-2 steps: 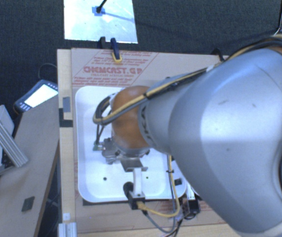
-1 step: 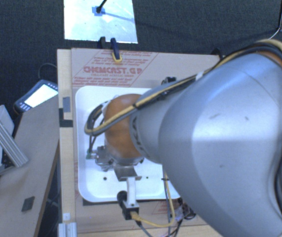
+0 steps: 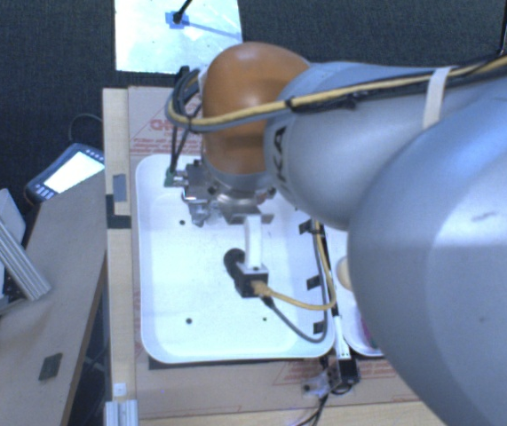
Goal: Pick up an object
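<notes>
The grey arm with its orange band (image 3: 244, 105) reaches in from the right and covers most of the view. My gripper (image 3: 198, 211) hangs low over the back part of the left white bin (image 3: 173, 318). I see no loose object on the bare floor of that bin, just a few small dark dots. The arm hides nearly all of the right bin (image 3: 352, 349). At that bin's visible left edge there is a sliver of something pink (image 3: 365, 334) and a pale round shape (image 3: 343, 273); I cannot tell what they are.
The bins rest on a cardboard sheet (image 3: 146, 122). A lit tablet-like device (image 3: 65, 172) and an aluminium rail (image 3: 4, 247) lie on the side table at left. A shiny sheet (image 3: 178, 25) lies behind the bench.
</notes>
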Tool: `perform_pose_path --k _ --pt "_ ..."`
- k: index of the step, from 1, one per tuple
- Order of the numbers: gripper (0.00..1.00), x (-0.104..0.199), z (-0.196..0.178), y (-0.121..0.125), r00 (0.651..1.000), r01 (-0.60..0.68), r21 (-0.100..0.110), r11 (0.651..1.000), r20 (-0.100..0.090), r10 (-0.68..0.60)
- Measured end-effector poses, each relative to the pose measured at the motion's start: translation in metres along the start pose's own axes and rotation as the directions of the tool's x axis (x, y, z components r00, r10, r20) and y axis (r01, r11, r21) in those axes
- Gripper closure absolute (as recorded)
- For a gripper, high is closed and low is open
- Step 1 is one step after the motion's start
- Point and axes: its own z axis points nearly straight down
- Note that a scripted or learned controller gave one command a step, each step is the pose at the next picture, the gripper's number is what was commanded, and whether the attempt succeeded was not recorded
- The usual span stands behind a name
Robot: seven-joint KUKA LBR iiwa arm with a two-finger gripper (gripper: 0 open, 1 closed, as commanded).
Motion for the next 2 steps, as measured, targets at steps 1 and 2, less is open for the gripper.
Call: perform_pose_path --k 1,2 --pt "1.00 -0.001 -0.102 0.007 1.000 0.001 0.006 1.000 0.000 -0.001" --pt "1.00 0.001 -0.127 0.093 1.000 0.001 0.008 1.000 0.003 -0.001"
